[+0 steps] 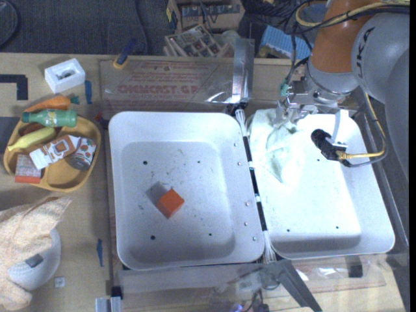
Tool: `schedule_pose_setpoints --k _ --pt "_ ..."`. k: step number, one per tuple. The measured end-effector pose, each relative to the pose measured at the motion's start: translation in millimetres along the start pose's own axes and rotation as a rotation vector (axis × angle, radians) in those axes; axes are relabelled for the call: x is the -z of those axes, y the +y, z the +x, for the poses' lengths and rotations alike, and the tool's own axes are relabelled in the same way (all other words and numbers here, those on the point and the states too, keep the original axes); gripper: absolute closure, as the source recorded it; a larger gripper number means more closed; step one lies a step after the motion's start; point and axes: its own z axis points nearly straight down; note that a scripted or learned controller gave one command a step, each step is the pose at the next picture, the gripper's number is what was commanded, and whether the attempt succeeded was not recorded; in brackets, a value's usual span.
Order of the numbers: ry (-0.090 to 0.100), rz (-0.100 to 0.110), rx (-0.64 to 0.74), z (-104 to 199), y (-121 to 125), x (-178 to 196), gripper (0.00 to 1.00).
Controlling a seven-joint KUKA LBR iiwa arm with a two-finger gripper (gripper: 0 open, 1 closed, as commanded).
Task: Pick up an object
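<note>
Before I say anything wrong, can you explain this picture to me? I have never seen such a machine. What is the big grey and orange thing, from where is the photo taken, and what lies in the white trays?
The photo comes from one camera fixed above the bench, looking down at a slant. The grey and orange thing is a robot arm reaching in from the right. Its tool hangs over the far corner of the right tray, just above a pale crumpled cloth lying there. I cannot tell whether the tool grips the cloth. In the left tray lies an orange block beside a small grey piece. At far left, a yellow bowl holds toy food.
</note>
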Motion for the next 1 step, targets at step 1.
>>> schedule_pose_setpoints --k 1 --pt "0.001 0.004 -0.002 15.7 -66.1 18.5 1.0"
